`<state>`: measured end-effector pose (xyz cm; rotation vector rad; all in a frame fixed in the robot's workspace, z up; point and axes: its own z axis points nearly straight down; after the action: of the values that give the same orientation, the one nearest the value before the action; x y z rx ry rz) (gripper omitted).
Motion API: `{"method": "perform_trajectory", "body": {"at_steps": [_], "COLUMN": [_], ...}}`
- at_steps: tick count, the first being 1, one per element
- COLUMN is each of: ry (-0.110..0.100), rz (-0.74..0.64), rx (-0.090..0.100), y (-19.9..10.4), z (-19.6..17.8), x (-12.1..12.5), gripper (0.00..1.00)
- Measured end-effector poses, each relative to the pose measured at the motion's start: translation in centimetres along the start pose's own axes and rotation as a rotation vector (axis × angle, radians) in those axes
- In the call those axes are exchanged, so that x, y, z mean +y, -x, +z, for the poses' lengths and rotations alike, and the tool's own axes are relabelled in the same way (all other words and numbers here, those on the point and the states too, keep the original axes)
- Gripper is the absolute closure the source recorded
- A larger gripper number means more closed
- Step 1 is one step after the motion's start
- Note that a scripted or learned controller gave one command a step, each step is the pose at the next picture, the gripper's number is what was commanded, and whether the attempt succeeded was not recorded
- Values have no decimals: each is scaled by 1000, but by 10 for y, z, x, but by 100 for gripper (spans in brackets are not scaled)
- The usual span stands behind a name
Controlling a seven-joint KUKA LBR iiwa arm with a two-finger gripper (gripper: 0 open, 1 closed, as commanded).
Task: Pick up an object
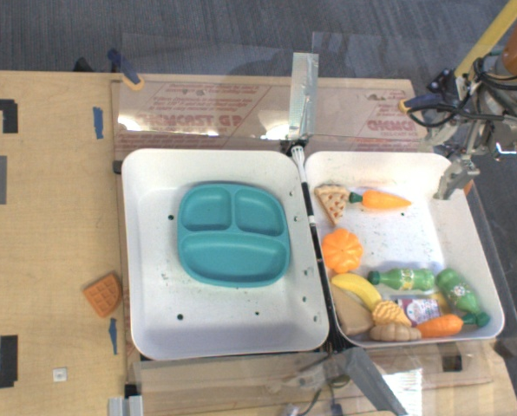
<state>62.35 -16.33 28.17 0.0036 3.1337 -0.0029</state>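
At the right-hand shallow white plastic bin's [467, 224] near edge, small glossy toy foods are heaped: a curved yellow banana [357, 288], a green bottle [403, 278]; mid-bin, a ribbed orange pumpkin [342, 249]; farther, a tapered orange carrot [383, 200], easily reached; at the far right corner hovers the metal end effector [454, 183]; whether it is apart cannot be told.

A dark grey carpeted floor [241, 16] is seen beyond the far edge of a light wooden bench [42, 258]. Black angular markings [3, 115] and strips of blue tape [97, 121] are found on the bench top at the left. A clear plastic sheet [206, 111] with reversed red lettering is laid behind the bins, and soft glare is reflected from it.
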Motion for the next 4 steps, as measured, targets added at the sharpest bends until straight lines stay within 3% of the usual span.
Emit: {"method": "perform_trajectory", "body": {"at_steps": [1,2,3,4], "ry": [7,0,2,-11], "rz": [-54,-82,-26,78], "rx": [15,-7,-1,-6], "y": [-38,30,17,-26], "z": [137,192,194,192], "x": [65,34,24,59], "gripper": [0,0,0,0]}}
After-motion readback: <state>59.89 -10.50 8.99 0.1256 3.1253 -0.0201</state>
